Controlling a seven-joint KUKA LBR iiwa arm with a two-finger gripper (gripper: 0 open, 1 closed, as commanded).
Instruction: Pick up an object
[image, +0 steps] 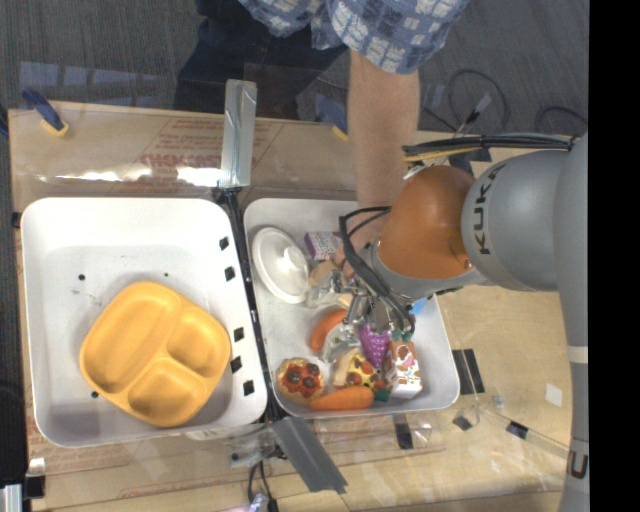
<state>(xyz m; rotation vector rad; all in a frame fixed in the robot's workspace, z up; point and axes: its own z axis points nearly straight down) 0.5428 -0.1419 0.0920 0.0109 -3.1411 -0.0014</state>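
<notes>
Gripper (372, 322) sits among light, hard, slippery toy food; finger state unclear. Purple grapes (375, 345): pinch across the bunch.

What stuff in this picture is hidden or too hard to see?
- Gripper, camera view: the arm's orange band sits over it and toys crowd it, so its grip is unclear.
- Small purple-and-white packet: partly behind the arm's cables, print too small to read.
- Person's bare arm: cut off by the top edge, lower part behind the robot.
- Purple grape bunch: partly covered by the gripper.
</notes>
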